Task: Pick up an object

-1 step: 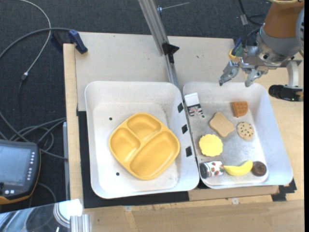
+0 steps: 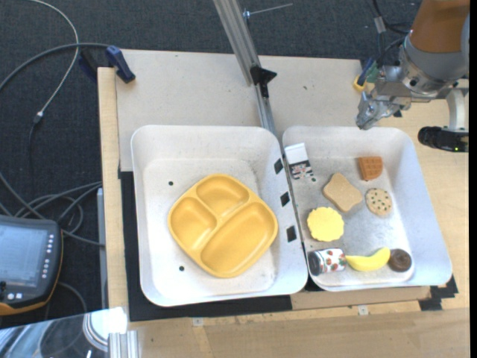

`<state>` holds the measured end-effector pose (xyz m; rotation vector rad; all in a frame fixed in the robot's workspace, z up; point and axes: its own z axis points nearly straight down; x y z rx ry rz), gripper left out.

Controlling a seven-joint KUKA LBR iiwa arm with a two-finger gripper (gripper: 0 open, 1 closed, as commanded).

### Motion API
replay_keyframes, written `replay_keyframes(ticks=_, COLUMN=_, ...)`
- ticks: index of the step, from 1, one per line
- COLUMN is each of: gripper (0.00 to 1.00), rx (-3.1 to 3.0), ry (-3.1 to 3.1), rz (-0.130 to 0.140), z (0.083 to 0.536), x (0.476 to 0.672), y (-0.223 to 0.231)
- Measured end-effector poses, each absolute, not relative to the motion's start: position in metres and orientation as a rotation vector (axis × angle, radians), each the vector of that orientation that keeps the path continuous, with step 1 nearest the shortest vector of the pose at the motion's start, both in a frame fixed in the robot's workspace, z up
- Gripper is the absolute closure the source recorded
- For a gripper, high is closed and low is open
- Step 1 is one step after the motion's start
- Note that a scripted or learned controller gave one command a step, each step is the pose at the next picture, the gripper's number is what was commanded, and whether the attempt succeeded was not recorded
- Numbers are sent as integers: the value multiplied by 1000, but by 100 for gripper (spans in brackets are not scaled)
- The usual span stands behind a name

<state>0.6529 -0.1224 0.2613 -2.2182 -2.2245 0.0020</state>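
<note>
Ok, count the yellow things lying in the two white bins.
3. A yellow three-compartment plastic plate sits in the left bin. In the right bin, a round yellow scalloped piece lies centre-left, and a yellow toy banana lies at the near edge.

yellow tray [image 2: 222, 224]: smooth matt plastic | bench [image 2: 186, 88]: pale matt wood
</note>
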Motion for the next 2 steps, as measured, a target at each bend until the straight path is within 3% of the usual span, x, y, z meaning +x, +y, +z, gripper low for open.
replay_keyframes(ticks=1, gripper=100, rx=-2215, ry=-2211, rz=12, z=174, x=582, y=-100)
replay_keyframes(ticks=2, gripper=100, rx=-2222, ry=-2221, rz=-4, z=191, x=587, y=-100)
